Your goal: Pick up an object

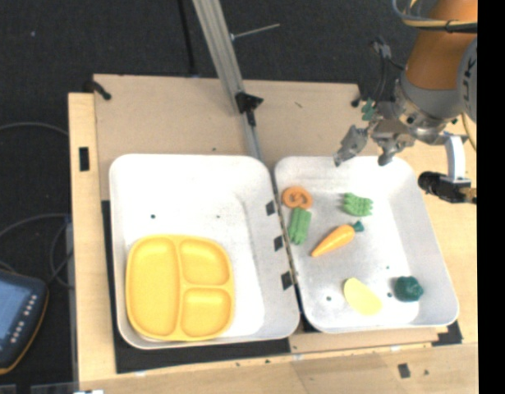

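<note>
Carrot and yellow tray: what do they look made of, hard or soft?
The carrot looks like moulded plastic toy food: even orange colour, smooth body, green stub at one end. Whether it is hard or rubbery I cannot tell. The yellow tray looks like rigid plastic with a slight sheen, moulded into three compartments with rounded edges.

I see a yellow tray (180,286) in a white bin (195,179), an orange carrot (332,240), a dark green lump (407,288)
</note>
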Robot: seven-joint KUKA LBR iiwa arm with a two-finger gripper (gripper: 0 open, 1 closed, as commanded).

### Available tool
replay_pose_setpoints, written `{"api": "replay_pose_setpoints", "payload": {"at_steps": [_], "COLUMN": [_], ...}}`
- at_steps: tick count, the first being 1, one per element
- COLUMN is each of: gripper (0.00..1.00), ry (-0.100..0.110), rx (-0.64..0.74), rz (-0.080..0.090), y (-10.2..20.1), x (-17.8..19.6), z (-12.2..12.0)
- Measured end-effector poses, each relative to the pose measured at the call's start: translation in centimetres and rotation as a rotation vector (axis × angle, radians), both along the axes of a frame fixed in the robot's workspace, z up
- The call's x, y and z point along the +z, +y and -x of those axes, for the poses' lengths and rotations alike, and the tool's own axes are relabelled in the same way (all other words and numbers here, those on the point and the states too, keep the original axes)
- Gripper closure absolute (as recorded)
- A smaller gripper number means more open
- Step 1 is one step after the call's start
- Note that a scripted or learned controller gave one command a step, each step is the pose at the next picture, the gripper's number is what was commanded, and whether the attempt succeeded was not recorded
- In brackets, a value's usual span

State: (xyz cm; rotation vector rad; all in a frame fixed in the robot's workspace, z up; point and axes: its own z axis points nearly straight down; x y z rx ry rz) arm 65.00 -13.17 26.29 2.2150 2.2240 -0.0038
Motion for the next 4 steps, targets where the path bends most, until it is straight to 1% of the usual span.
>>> {"api": "replay_pose_setpoints", "payload": {"at_steps": [1,2,3,4], "gripper": [0.0,0.0,1.0,1.0], "ry": [0.002,0.006,-0.002,-0.011], "rx": [0.003,0.004,-0.007,-0.01], "rz": [-0.005,-0.005,-0.007,0.0], "y": [10.2,21.4,21.0,12.0], "x": [-1.9,-6.4,-5.1,3.8], "z": [5.8,13.5,13.1,9.3]}}
